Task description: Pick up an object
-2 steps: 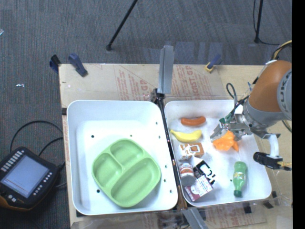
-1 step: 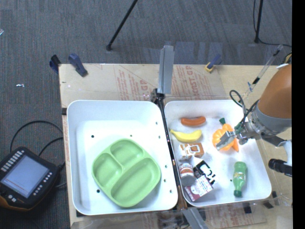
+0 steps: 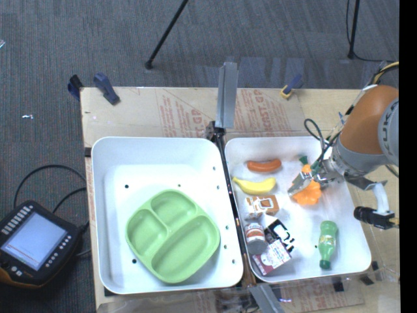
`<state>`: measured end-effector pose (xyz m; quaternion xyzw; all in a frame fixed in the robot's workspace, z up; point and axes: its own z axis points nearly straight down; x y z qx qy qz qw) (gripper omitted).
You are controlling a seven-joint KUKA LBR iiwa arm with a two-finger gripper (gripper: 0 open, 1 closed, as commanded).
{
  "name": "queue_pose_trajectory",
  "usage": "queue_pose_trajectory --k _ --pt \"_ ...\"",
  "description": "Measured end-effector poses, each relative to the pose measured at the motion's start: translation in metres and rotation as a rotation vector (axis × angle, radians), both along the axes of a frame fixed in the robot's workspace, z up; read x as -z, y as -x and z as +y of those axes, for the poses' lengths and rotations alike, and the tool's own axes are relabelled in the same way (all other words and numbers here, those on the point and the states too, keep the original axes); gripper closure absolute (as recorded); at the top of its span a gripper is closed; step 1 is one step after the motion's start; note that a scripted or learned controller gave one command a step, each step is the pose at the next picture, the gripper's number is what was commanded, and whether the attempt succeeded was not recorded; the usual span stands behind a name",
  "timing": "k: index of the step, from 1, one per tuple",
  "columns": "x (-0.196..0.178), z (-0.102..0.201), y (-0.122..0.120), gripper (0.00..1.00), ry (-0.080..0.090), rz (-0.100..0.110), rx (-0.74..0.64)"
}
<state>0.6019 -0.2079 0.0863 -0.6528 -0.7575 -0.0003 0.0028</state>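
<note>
The arm comes in from three o'clock and the gripper (image 3: 303, 181) is down in the right bin (image 3: 352, 149), hard by an orange object (image 3: 309, 194). That object sits just at five o'clock of the fingertips, touching or nearly so; its shape is too blurred to name a long axis. Whether the fingers are apart or closed on anything cannot be told from this angle, so no grasp can be claimed. Nearby choices: the banana (image 3: 255, 185) at nine o'clock of the gripper, lying roughly nine-to-three, and the hot dog (image 3: 264, 165) at ten o'clock. The green bottle (image 3: 327, 243) lies well off at five o'clock, pointing twelve-to-six. In the left bin (image 3: 104, 175) rests a green divided plate (image 3: 172, 235). The orange object looks the likeliest target, judging by closeness alone.
</note>
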Motion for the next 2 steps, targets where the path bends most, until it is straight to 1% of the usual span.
queue_pose_trajectory --k 1,2 --pt "-0.011 0.000 -0.001 1.00 0.000 -0.001 0.001" --pt "-0.069 0.018 0.001 1.00 0.002 -0.003 -0.080"
